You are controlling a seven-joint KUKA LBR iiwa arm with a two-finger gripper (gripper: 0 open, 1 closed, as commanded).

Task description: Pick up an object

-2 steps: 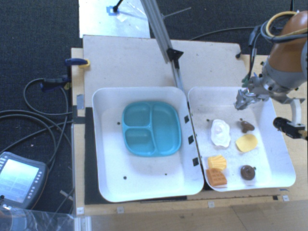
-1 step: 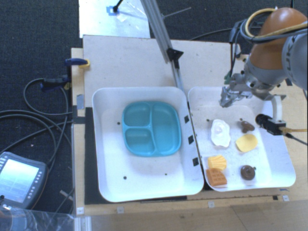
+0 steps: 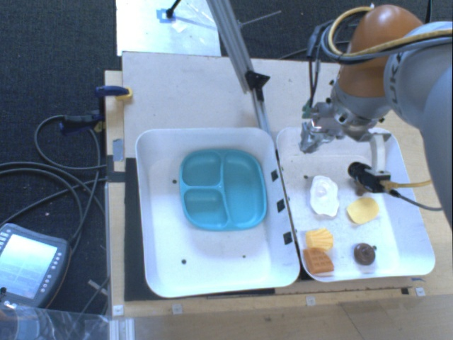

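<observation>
We're hovering the gripper point(image 3: 309, 142) over the right bin's point(image 3: 416, 190) far corner, above the white piece point(image 3: 324, 195); can't tell the claw's state, nothing visibly held.

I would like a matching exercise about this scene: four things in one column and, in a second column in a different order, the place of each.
Things:
1. teal divided plate
2. white piece
3. brown round piece
4. gripper

Places:
A. near the front edge of the right bin
B. above the back left part of the right bin
C. in the middle of the left bin
D. about the centre of the right bin, beside a yellow chip

Pairs: 1-C, 2-D, 3-A, 4-B
</observation>
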